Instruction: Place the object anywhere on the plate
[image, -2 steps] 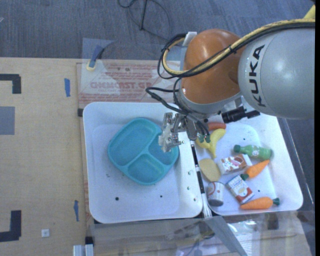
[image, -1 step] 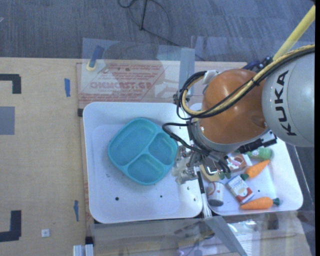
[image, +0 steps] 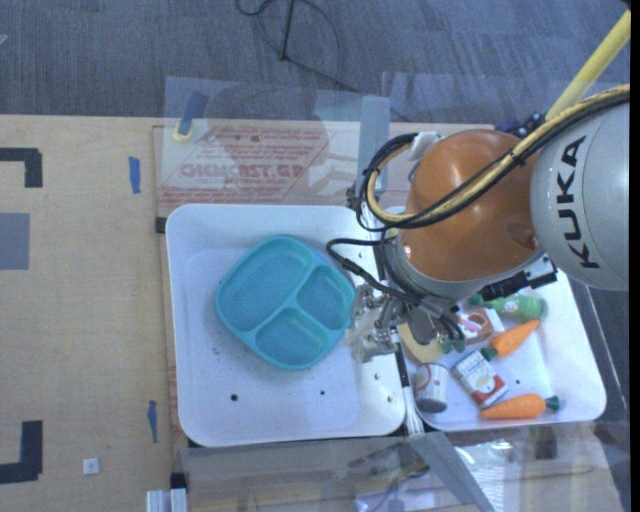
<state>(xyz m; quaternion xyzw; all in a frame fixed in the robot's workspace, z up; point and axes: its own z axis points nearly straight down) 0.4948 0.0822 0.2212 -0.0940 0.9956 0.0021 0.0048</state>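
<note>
Arm low over the seam between the two bins, plate waiting.

The pincer hangs at the left bin's right edge, just beside the blue three-part plate; whether it grips anything I cannot tell. Candidate objects, two carrots and a small carton, lie in the right bin: probably light, rigid toys, best pinched mid-body.

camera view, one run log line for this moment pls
claw: over left bin's right edge | plate: teal, divided, in left bin | carrots: right bin
</note>
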